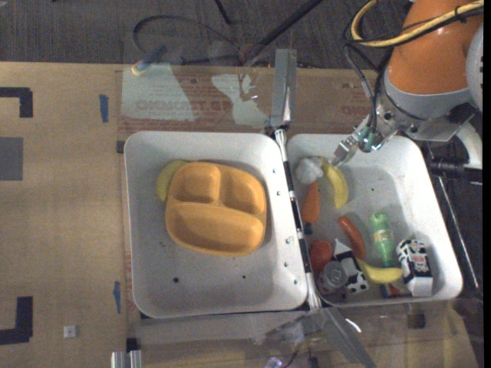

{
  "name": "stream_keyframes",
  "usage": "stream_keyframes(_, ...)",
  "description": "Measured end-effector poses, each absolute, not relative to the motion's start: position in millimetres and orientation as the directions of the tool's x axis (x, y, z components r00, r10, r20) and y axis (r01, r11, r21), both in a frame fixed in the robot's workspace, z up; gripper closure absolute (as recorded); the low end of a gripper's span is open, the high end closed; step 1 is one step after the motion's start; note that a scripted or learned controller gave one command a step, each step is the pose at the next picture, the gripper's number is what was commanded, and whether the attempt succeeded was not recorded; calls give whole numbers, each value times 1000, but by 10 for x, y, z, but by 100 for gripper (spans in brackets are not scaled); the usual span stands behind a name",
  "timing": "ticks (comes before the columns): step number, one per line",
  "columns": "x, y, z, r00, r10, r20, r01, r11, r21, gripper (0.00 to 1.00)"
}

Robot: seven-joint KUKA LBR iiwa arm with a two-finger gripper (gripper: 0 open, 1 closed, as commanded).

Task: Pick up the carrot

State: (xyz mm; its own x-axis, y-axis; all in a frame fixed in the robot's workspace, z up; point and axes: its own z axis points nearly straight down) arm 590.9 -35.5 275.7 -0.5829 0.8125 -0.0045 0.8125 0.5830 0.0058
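Carrot not yet picked up — grasp still to come.
Hand [347,150] poised over the right bin, grip state impossible to tell; carrot [310,202] lying just below-left of it, untouched.

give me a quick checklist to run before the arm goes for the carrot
1. Carrot located: ok. The carrot lies in the right bin, against its left wall.
2. Gripper over the carrot: not ok. The gripper sits above and to the right of it, near the top of the upper banana.
3. Gripper free of objects: ok. Nothing shows between its tips.
4. Room around the carrot: not ok. A white object touches its upper end, the banana lies close on its right, and the bin wall is on its left.
5. Finger opening ready: cannot tell. The view is too small.
6. Left bin uninvolved: ok. The orange tray stays there.
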Motion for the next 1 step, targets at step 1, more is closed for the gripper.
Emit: stream_keyframes(1, 5924, -356, 2866, -583, 813, -9, 812, 583, 11, 100)
